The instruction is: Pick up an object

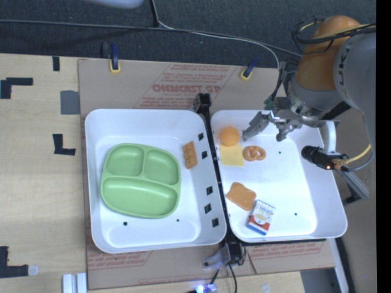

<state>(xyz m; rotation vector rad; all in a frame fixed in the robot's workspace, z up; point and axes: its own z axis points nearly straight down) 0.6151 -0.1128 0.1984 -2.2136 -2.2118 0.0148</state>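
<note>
Gripper [267, 127] spread wide, nothing between fingers, hovering over right bin [317, 224] far rim. We see pretzel [254, 154] just below it, orange [229, 136] and cheese slice [231, 156] crowding divider; bin's right half bare.

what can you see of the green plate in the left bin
The green plate is a pale green, plastic-looking tray with rounded corners and three compartments: two smaller ones at the far side, one long one nearer the camera. It lies flat and slightly askew on the floor of the left bin, holding nothing, with nothing touching it.
</note>
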